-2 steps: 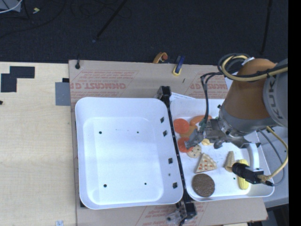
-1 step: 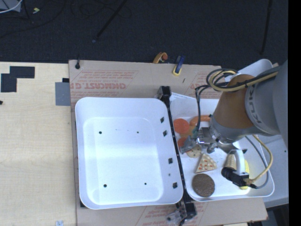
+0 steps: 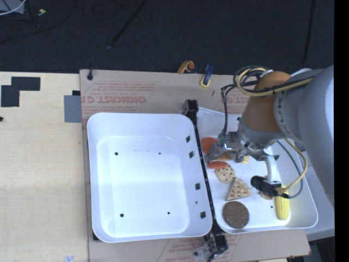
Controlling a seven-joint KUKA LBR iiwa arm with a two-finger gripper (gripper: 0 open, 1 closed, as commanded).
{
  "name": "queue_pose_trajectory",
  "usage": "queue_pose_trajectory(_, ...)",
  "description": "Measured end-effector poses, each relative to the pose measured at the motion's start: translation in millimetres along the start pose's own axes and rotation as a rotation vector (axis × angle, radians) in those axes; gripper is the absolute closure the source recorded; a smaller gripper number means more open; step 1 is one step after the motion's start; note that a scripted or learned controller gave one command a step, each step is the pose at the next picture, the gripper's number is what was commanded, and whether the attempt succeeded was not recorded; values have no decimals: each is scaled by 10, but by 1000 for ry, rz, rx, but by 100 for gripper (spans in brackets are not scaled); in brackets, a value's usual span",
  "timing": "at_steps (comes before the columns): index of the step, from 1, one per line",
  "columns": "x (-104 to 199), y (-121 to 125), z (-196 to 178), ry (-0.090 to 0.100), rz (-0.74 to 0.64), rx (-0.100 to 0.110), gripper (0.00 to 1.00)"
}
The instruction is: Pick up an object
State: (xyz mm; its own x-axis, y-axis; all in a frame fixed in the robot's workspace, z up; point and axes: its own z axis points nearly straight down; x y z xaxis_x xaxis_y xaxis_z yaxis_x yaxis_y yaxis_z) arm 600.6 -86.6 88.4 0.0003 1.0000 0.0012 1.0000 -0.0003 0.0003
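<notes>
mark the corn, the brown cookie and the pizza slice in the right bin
corn (image 3: 282, 207), camera view, middle of the yellow cob.
cookie (image 3: 236, 214), camera view, centre of the round brown disc.
pizza slice (image 3: 238, 190), camera view, middle of the triangular face.

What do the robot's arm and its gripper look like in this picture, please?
The thick, rounded grey arm carries a glossy orange band above the wrist. Yellow and black cables loop beside that band, and another yellow cable curves along the arm's lower side. Below the band sits a grey metal wrist section, then the small metallic two-finger gripper, with dark fittings and thin wires around it.
</notes>
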Motion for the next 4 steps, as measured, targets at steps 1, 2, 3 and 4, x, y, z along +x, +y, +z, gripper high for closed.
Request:
queue_pose_trajectory(1, 10, 399, 5, -1, -1, 0, 0)
queue_pose_trajectory(2, -180, 191, 11, -1, 0, 5, 0)
queue_pose_trajectory(3, -267, -154, 13, 0, 0, 6, 0)
queue_pose_trajectory(4, -41, 428, 6, -1, -2, 1, 0)
